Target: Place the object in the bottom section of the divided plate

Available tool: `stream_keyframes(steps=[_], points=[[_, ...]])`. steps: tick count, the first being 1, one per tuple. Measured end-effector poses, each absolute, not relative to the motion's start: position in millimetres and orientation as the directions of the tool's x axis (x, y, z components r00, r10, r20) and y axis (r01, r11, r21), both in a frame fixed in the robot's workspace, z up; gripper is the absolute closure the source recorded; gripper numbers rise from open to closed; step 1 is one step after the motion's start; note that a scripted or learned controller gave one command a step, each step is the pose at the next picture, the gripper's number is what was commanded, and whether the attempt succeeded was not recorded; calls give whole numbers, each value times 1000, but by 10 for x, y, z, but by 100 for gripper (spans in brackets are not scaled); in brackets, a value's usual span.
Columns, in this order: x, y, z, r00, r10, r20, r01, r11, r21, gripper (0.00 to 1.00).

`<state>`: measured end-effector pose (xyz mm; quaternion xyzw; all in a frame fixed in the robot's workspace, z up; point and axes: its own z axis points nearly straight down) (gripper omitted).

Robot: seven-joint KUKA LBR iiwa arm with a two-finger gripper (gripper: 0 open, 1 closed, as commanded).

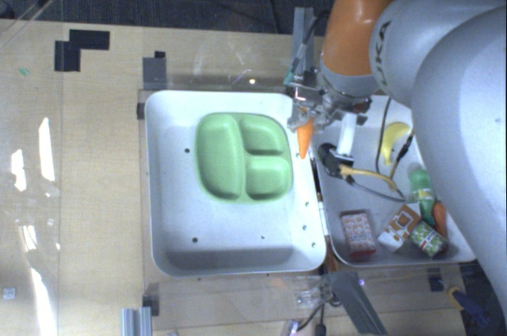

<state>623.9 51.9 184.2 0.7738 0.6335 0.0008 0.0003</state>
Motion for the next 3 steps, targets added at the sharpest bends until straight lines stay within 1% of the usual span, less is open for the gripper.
stream_keyframes(steps=[1, 2, 3], points=[[6693, 1195, 1678, 22, 1000, 1, 1000, -22, 2, 100], [6697, 309, 1843, 204, 979, 1, 979, -204, 2, 100], [6694, 1111, 1842, 145, 989, 2, 989, -145, 2, 100]])
